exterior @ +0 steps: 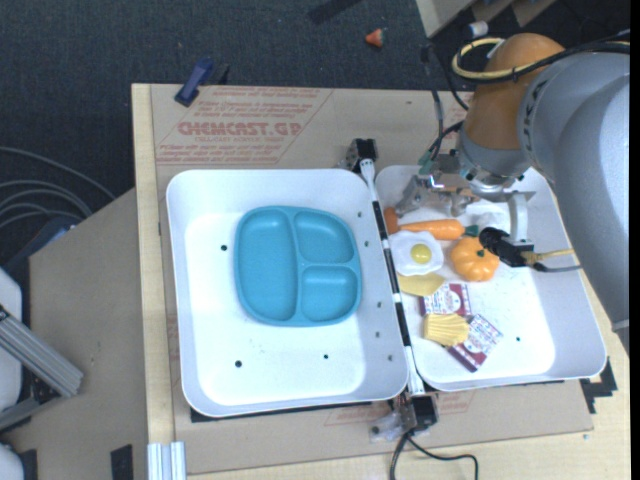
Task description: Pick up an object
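Two white bins sat side by side; the gripper (478, 200) hung low over the right bin (560, 348), near the carrot (432, 229) and pumpkin (472, 259). Nothing looked grasped. Whether it was open, I could not tell. Next, it probably needed centering over one toy before descending.

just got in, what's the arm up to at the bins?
The arm is reaching from the right over the far end of the right bin, which holds a cluster of toy food: a carrot, a fried egg, a small pumpkin and some packets. Nothing looks lifted yet. The left bin holds a blue divided tray, untouched.
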You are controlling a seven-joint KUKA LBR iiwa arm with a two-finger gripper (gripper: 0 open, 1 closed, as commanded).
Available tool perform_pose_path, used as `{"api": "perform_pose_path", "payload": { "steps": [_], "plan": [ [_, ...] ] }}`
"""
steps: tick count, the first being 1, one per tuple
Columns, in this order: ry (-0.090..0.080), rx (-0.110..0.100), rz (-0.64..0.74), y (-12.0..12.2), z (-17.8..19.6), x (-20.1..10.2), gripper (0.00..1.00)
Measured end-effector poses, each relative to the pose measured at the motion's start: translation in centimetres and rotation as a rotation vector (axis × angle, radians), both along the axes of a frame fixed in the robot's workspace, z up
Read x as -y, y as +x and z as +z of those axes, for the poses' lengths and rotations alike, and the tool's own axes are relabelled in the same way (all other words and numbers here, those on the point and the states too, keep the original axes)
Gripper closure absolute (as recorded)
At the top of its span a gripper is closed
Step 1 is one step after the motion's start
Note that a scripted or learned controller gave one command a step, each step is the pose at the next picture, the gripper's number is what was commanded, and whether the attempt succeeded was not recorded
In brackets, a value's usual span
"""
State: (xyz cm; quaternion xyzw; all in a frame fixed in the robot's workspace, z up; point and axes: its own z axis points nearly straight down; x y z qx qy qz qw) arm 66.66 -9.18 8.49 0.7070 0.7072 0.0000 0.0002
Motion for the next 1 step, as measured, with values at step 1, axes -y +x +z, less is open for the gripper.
{"api": "perform_pose_path", "payload": {
  "steps": [1],
  "plan": [
    [0.001,-0.002,-0.002,-3.82,-0.03,-0.04,0.00]
  ]
}}
